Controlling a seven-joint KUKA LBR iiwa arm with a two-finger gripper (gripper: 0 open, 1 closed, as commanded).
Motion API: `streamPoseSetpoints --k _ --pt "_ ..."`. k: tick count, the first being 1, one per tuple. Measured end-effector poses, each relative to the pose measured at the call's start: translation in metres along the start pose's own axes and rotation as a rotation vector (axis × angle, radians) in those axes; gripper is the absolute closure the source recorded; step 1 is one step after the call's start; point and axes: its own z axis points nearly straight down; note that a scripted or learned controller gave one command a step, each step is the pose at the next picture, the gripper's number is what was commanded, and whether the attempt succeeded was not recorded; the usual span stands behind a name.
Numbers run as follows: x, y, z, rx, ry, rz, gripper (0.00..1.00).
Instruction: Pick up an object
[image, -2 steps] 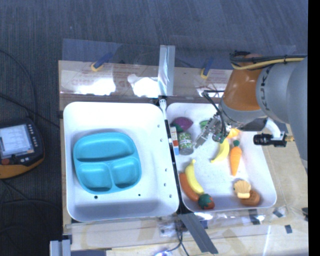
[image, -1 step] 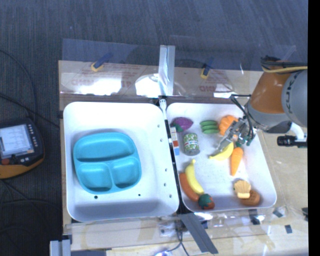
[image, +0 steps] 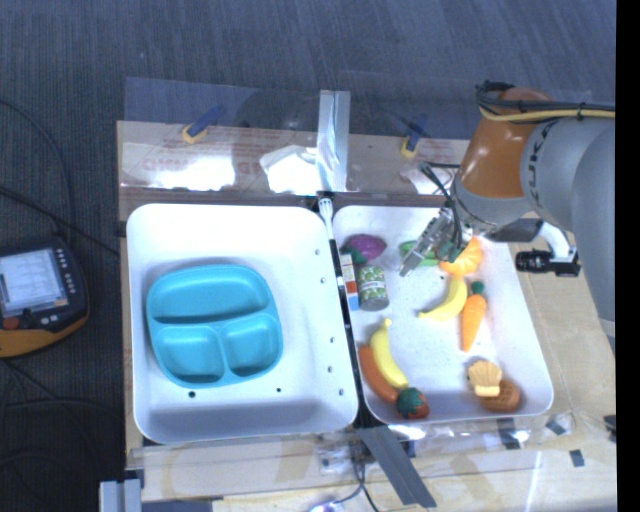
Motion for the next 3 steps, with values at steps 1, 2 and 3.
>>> streamPoseSetpoints --k 1,2,3 --pt "-0.001 -0.004 0.001 0.004 0.004 0.005 0.00" --pt "0.007 -0.050 0.013 -0.012 -0.026 -0.088 0.00" --pt "0.040 -0.089 0.013 -0.014 -0.031 0.021 0.00"
